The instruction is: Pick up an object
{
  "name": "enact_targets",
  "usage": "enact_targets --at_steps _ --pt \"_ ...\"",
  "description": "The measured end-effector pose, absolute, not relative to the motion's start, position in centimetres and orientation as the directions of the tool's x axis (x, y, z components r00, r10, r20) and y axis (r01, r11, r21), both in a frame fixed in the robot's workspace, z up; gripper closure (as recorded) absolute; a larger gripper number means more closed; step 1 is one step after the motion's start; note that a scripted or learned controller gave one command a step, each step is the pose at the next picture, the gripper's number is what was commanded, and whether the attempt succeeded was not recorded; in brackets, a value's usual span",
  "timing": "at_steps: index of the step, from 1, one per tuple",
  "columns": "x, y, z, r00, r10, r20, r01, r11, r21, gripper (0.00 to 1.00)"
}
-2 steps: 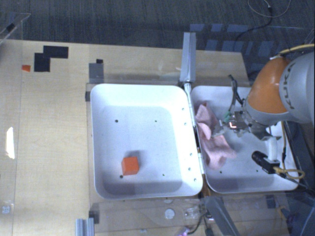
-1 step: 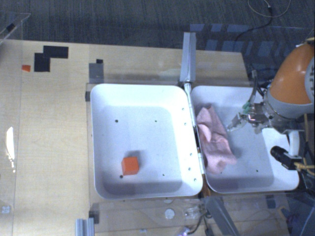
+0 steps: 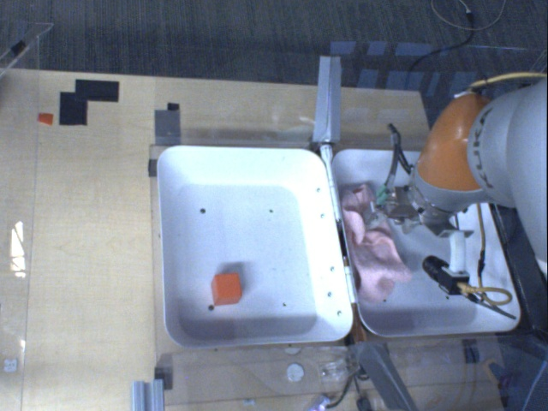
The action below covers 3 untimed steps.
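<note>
Claw (image 3: pixel 396 205) low over pink cloth (image 3: pixel 373 248), right bin (image 3: pixel 428 311).
Can't tell its state; pinch a raised fold, lift straight.

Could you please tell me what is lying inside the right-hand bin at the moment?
A crumpled pink cloth lies against the left wall of the right bin. The arm hangs over the bin's upper part and hides whatever lies beneath it.

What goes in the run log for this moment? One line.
arm: over right bin | cloth: pink, right bin | block: orange, left bin | grasp: unconfirmed
</note>
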<state>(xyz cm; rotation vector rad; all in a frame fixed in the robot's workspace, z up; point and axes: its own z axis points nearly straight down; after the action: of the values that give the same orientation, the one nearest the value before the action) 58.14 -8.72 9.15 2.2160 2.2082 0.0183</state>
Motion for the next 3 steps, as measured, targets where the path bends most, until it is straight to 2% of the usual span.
enact_targets --at_steps 1,2,3 --pt "67.2 -10.9 9.0 -0.069 0.998 -0.003 0.998 0.069 0.012 0.0" --pt "61.0 -10.1 9.1 -0.147 0.989 -0.003 0.989 0.147 0.015 0.0" --pt "67.1 -9.9 9.0 0.038 0.999 -0.001 0.999 -0.038 0.008 0.0"
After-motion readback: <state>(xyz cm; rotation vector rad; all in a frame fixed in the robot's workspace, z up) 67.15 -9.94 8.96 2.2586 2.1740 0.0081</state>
